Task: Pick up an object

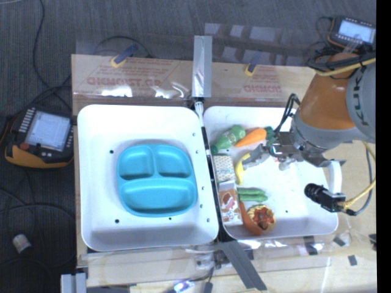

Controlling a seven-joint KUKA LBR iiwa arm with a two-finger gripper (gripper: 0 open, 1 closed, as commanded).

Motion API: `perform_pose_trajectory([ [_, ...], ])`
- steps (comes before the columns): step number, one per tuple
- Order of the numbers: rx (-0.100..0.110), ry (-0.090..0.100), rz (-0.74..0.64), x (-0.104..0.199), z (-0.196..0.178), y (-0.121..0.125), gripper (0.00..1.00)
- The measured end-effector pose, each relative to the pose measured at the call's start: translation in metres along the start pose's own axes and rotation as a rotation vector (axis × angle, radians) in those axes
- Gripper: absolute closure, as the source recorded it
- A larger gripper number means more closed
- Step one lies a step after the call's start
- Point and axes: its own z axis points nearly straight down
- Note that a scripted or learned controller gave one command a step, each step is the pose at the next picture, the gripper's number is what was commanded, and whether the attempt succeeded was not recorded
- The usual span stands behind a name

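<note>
- Several small toy foods are lying along the right bin's [317, 227] left wall; the carrot [252, 138], likely light, stiff and slippery, wants gripping mid-body.
- Tool [259, 155] is hovering just beside it; its opening I cannot tell.

A robotics lab. A grey-and-orange arm [333, 112] reaches over two white bins [98, 127] on a taped cardboard surface [146, 78]. Teach pendants [40, 136] and loose cables [36, 5] lie on grey carpet [61, 41].
</note>
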Motion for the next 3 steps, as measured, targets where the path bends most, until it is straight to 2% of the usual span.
perform_pose_trajectory([
  [1, -0.023, -0.004, 0.024, -0.002, 0.095, 0.028, 0.0],
  [2, -0.018, 0.0, 0.022, -0.001, 0.088, 0.027, 1.0],
  [3, -0.002, -0.002, -0.03, -0.027, 0.032, 0.018, 1.0],
])
